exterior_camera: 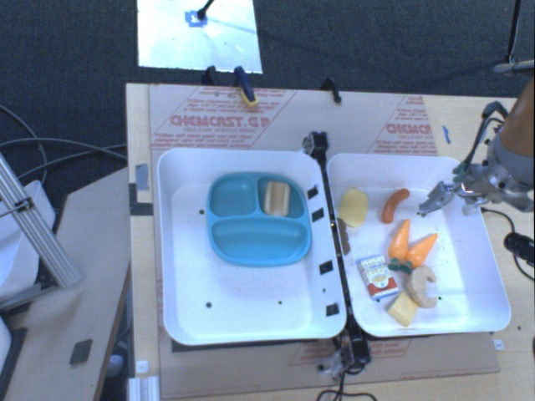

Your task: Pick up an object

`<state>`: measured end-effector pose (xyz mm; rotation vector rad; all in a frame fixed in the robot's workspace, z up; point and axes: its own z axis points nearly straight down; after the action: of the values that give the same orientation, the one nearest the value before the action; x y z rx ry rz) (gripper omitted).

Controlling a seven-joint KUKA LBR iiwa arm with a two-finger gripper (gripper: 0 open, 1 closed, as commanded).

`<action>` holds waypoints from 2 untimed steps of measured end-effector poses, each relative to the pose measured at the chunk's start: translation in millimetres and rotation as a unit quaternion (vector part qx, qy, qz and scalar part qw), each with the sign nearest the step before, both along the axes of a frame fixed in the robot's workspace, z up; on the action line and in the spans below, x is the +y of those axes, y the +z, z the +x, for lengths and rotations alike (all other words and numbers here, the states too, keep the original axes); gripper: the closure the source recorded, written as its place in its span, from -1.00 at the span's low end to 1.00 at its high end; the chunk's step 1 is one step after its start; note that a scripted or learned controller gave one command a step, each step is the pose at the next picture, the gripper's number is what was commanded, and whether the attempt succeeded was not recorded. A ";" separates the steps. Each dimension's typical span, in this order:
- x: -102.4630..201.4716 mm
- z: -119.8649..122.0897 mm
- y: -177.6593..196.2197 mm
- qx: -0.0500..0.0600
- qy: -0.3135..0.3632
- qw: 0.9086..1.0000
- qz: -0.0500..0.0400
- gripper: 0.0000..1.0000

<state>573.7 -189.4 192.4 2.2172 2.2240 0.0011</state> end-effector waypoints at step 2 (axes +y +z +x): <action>11.1 3.1 -100.7 0.002 0.001 1.000 0.001 -1.00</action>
<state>576.9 -178.3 91.7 2.2176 2.2289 -0.0015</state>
